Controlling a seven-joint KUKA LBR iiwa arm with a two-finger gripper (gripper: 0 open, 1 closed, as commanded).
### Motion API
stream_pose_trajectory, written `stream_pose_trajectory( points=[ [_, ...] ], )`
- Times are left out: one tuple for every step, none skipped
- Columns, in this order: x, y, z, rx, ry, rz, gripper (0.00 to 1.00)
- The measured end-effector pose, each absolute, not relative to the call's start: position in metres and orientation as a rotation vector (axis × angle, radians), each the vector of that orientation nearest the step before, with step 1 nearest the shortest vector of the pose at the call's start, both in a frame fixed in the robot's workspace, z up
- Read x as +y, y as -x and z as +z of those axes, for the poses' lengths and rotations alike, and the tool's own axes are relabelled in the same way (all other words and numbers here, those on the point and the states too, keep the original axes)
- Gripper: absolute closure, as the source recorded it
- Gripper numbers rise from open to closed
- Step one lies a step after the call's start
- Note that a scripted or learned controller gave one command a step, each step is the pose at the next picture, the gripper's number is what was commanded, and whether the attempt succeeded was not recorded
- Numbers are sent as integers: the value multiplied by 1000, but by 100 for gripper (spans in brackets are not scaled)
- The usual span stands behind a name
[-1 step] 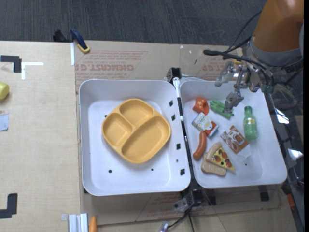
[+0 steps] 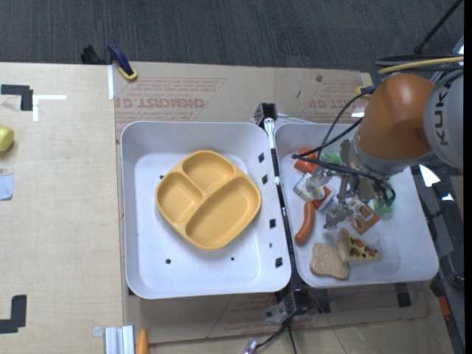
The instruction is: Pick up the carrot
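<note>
- Hanging low over the right bin (image 2: 424,260), my gripper (image 2: 341,211) sits among the toy food there; I cannot tell from this slant whether it is apart or together, and nothing shows clamped in it.
- The carrot (image 2: 305,164) I take to be the red-orange piece lying up and to the left of my gripper, near the bin's left wall, with a bit of green (image 2: 331,156) just beside its right end. It lies apart from my gripper, on the bin floor.
- Between the carrot and my gripper lies a small silvery piece (image 2: 305,189), with a short red-orange scrap (image 2: 323,196) touching it.
- Left of my gripper and a little below, a long orange sausage-like piece (image 2: 304,225) lies nearly upright in the view, close by the wall.
- Below my gripper rests a slice of toast (image 2: 329,262), and just right of that a pizza slice (image 2: 362,250).
- Just right of my gripper are an orange-and-white packet (image 2: 366,217) and a green piece (image 2: 385,196); what they are is too small to tell.
- My grey arm with its orange band (image 2: 394,120) comes in above my gripper from the right.
- Well to the left of my gripper, the left bin (image 2: 140,271) holds a yellow divided plate (image 2: 209,198), lying flat.
- Farther left still, on the bench, a yellow object (image 2: 4,139) sits at the view's edge.
</note>
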State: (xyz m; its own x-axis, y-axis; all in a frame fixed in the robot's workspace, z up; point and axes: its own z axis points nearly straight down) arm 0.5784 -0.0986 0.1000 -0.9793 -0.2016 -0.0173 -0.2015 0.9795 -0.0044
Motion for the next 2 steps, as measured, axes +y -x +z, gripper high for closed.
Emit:
stream_pose_trajectory(
  points=[
    [-92,-541,101,3108,221,-6,0],
    [-94,-624,107,3134,-200,1,0]
  ],
)
